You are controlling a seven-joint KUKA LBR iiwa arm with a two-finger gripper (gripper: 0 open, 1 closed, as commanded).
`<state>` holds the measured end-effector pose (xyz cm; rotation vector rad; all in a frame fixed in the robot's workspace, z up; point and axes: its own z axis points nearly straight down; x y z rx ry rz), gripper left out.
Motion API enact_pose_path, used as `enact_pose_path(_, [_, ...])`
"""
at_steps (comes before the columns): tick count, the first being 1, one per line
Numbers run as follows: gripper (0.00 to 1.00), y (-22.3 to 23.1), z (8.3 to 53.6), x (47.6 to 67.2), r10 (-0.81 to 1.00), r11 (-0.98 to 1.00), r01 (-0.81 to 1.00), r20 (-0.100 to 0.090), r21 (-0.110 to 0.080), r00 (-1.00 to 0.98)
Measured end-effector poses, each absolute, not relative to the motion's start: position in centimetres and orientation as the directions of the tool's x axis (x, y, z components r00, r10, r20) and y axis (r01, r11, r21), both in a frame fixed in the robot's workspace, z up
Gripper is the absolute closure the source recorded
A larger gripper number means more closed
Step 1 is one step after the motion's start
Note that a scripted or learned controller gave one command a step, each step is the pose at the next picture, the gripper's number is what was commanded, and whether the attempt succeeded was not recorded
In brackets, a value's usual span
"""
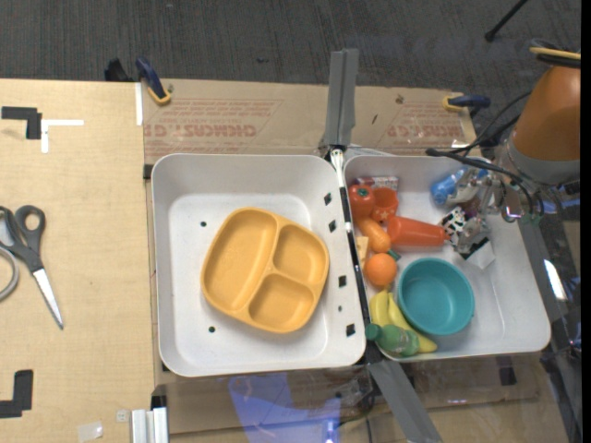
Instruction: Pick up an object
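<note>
Gripper (476, 212): lowered over the right bin's (523, 332) far side; finger state cannot be told.
Black-and-white toy (454, 221): seen just beside the gripper.
Teal bowl (437, 295): placed near front, beside an orange (379, 269) and a banana (397, 321).
Left bin (175, 275): occupied by a yellow divided plate (265, 269).

Dark carpet floor (231, 17), tan bench (74, 247) (scissors (32, 257) resting)

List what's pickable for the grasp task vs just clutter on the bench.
Job: teal bowl, orange fruit, carrot, bananas, black-and-white toy, yellow divided plate, gripper.

Lying about: scissors, blue clamps, cardboard sheet.
</note>
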<state>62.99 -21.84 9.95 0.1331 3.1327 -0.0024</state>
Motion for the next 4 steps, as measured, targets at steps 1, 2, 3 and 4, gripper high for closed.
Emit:
enact_pose_path(1, [0.0,-17.7,9.3,63.2,0.141,0.99,0.141,0.004,-0.001,-0.99])
enact_pose_path(2, [0.0,-21.0,9.4,61.5,0.051,0.999,0.051,-0.005,-0.001,-0.999])
enact_pose_path(3, [0.0,-13.2,9.1,63.1,0.192,0.981,0.192,0.002,0.001,-0.981])
enact_pose_path(4, [0.0,-22.0,9.5,62.2,0.204,0.979,0.204,-0.007,0.002,-0.979])
